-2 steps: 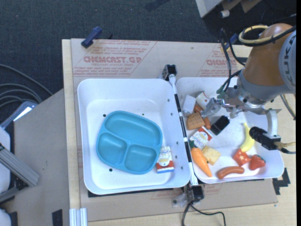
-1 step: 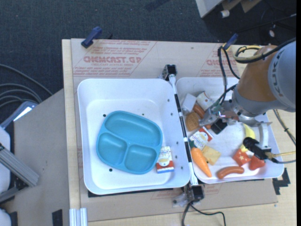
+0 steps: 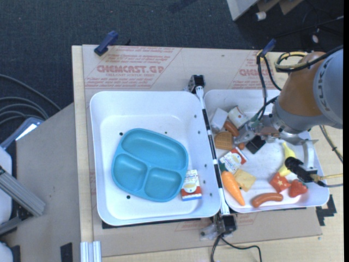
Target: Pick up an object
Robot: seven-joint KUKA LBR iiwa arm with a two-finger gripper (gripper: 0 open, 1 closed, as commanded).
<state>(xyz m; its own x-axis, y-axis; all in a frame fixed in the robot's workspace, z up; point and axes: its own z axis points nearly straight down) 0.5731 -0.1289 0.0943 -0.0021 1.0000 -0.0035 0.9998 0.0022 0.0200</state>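
Claw (image 3: pixel 246 137) hangs low in the shallow white bin (image 3: pixel 263 168) on the view's right, its width I cannot tell, just beside a brown toast-like slice (image 3: pixel 223 141) near the bin's left wall, so I judge this the approach, next needing a centred descent and squeeze.

Standing here, I see one camera fixed above the bench (image 3: pixel 142 64), tipped so it looks down at a slant rather than straight. Both white bins fit in its frame: the left bin (image 3: pixel 142 111) sits near the middle, the right bin (image 3: pixel 264 165) toward the right side. The bench's far edge lies near the top, with dark carpet (image 3: pixel 82 10) beyond it. The camera is set back enough to take in both bins whole, yet near enough to tell the small objects (image 3: pixel 230 185) apart. The arm (image 3: pixel 311 91) enters from the right, cut by the frame.
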